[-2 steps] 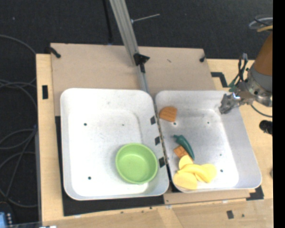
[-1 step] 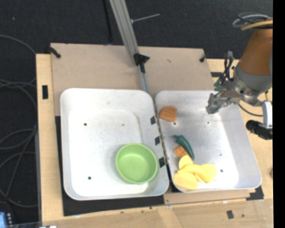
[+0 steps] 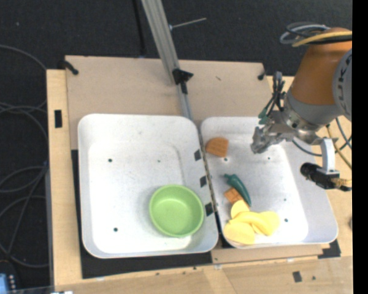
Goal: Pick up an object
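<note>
While the arm [image 3: 319, 78] reaches in over the far right corner of the right bin [image 3: 294, 182], its hand [image 3: 262, 141] hangs low above the bin's far end, and from where I stand I cannot tell what state the hand is in; nothing shows caught in it.

The nearest thing to it is a small orange-brown piece [image 3: 217, 146], lying near the far left corner of the right bin, just beside the wall shared with the left bin [image 3: 110, 158]. It sits to the hand's side, toward the left bin, at about the same depth in the bin, with bare white floor between the two. It looks rounded, with no strong long axis.

Further toward the near edge lie a dark green tool-like object [image 3: 238, 187], its long axis slanting from the far left toward the near right, a small orange block [image 3: 232, 195] touching it, and a heap of yellow pieces [image 3: 250, 223] at the near left corner. A green bowl [image 3: 176, 210] stands in the near right corner of the left bin.

I would judge the orange-brown piece the likeliest pick: a short sideways shift toward the shared wall, then down. The wall so close beside it could get in the way.
</note>
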